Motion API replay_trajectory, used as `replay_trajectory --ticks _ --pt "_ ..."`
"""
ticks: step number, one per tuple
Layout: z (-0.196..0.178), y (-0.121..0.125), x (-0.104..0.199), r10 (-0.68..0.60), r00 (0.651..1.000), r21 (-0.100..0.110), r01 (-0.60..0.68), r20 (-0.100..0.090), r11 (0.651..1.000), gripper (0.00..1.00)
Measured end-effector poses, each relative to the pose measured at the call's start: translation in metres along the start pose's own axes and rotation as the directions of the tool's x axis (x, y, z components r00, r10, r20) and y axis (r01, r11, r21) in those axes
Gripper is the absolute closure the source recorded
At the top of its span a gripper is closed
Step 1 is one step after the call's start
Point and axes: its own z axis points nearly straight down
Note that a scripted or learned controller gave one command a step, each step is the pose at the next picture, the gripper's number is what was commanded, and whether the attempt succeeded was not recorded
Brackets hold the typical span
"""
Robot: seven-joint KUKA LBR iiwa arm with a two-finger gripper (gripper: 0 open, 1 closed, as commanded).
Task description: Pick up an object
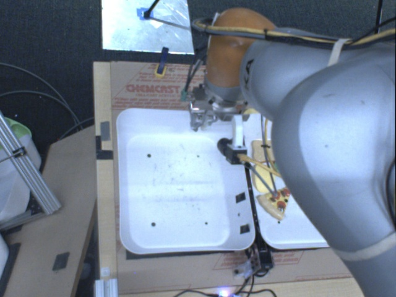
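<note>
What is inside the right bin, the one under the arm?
In the right bin a tan, wedge-shaped object with red spots lies near thin pale sticks. The arm covers much of that bin, hiding anything beneath.

Covering most of right bin (297,237); hiding parts of yellowish objects (272,200) inside. End effector (199,119) finger state blurring, too small to tell. Arm (322,104) running off right edge.

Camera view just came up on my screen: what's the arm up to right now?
The grey arm reaches in from the right, with its claw hanging over the far edge of the left bin. Nothing can be seen held in the claw. The objects in view, a tan wedge-shaped piece and some thin sticks, lie in the right bin, partly hidden by the arm. So no pick has been made yet.
</note>
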Motion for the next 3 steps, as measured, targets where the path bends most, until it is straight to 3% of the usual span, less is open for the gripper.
replay_trajectory --ticks 3 --pt "-0.034 0.003 0.000 -0.009 1.000 -0.009 0.009 0.000 1.000 1.00"
